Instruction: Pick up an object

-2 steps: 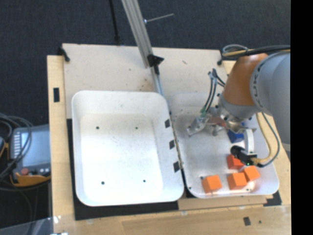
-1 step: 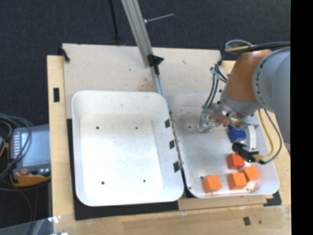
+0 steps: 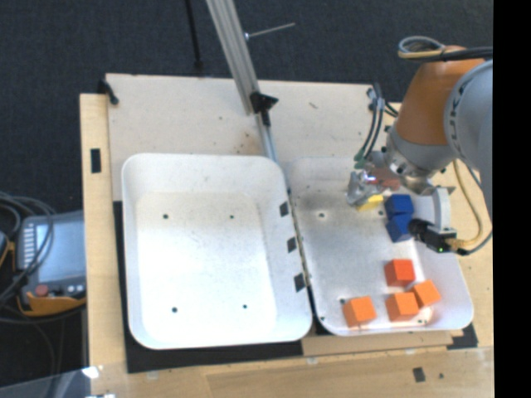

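From the fixed camera above the bench, two white bins are seen side by side on a pale board. The left bin [image 3: 207,247] is the larger in view. The right bin [image 3: 332,247] is reached by the arm [image 3: 440,106] from the right, its orange band seen above the grey wrist. The gripper [image 3: 362,191] is lowered over the far part of the right bin, near that bin's far rim. How it is set, and whether anything is gripped, cannot be told from this slant. A small yellow piece [image 3: 372,199] is seen just beside the gripper's tip, and a blue block [image 3: 399,215] lies close by on the right, partly under the wrist hardware. Four orange blocks are gathered in the near right corner of the same bin: one [image 3: 400,271] lies farther back, two [image 3: 426,293] [image 3: 402,306] sit close together nearer the rim, and one [image 3: 359,310] is set a little apart to the left. A slanted metal rail [image 3: 232,44] is mounted behind the bins.
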Controlling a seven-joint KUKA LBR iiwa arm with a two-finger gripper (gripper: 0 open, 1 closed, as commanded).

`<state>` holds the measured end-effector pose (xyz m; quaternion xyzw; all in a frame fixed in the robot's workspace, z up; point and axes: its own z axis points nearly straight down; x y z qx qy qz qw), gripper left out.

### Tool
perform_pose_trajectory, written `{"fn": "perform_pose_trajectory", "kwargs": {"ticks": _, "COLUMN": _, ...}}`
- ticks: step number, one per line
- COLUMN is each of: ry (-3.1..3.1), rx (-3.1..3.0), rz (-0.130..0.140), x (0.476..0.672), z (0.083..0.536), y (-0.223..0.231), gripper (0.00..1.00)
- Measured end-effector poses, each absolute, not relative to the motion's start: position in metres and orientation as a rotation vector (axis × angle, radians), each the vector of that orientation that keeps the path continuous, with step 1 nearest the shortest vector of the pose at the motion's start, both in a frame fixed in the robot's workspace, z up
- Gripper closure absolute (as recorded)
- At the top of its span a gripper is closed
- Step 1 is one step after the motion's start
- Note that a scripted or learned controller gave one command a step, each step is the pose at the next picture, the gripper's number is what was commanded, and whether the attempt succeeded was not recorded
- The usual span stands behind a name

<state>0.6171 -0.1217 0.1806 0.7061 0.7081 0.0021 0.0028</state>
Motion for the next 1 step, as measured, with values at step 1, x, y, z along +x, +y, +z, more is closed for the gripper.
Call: {"fn": "perform_pose_trajectory", "kwargs": {"ticks": 1, "ry": 2.223, "rx": 2.215, "rz": 0.004, "x": 0.6182, "z": 0.2101, "y": -0.1228, "gripper": 1.0}}
